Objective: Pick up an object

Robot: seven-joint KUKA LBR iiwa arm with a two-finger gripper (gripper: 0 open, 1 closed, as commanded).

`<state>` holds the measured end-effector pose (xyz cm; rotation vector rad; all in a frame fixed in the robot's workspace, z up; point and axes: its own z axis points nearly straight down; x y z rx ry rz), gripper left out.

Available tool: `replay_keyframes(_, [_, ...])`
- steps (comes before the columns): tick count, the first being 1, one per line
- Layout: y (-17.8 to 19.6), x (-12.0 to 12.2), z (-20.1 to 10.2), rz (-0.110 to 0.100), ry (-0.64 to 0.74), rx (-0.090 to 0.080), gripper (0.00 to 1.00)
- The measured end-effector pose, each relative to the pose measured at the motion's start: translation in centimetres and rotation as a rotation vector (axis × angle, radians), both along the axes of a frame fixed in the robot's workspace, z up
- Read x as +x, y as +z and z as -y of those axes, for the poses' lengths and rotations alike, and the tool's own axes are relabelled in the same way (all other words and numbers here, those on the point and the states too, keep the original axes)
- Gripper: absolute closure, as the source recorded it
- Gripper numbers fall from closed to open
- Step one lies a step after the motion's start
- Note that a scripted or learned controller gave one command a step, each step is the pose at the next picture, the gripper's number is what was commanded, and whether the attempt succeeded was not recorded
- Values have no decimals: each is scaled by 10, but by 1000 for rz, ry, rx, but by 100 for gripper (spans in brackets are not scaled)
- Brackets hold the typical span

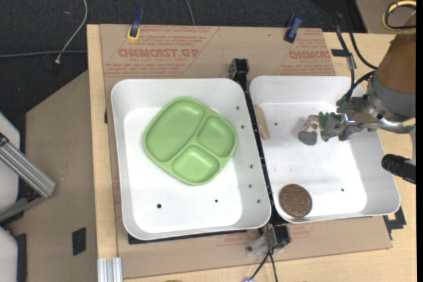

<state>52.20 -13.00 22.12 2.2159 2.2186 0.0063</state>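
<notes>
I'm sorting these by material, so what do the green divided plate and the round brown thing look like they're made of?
Green plate: likely molded plastic, with uniform colour, a soft sheen and rounded compartments. Round brown disc: unclear; matte, mottled surface, maybe cork or a cookie-like toy.

- Green divided plate [190, 140]: three compartments, flat and turned askew, middle of the left bin [125, 109]
- Brown round disc [295, 200]: flat, at the right bin's [370, 201] near-left corner
- Tan stick [262, 123]: lengthwise along that bin's left edge
- Small grey object [308, 136]: mid-bin, towards the far edge; identity unclear
</notes>
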Motion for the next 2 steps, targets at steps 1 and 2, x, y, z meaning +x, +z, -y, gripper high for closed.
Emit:
replay_keyframes(1, [65,1,1,2,1,-1,100])
replay_keyframes(2, [65,17,-49,-4,4,2,100])
